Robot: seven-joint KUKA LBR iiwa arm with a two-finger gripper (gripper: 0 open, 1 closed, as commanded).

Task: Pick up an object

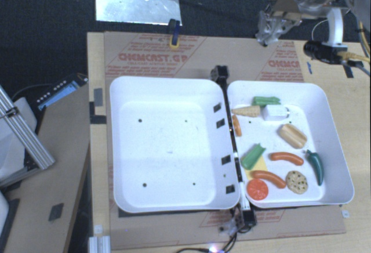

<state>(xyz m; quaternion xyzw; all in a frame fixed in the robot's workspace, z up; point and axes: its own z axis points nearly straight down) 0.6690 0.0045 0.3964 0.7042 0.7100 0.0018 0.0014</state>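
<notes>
Toy food lies scattered in right bin (331,130): tomato (257,189), cookie (296,181), two sausages (286,158), bread roll (292,135), green pepper (253,156), dark chilli (315,167), white block (275,111). All look light, hard plastic, likely slippery; roll or block probably easiest, taken across short sides. Left bin (168,147) alongside. Claw (269,30) hangs above surface beyond bins, well apart from food; fingertips blurred, open-or-closed cannot tell. Arm cut off at frame top.

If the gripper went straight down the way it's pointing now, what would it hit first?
Probably the brown board behind the right bin, not any of the toys, though its height above the bench is hard to judge.
</notes>
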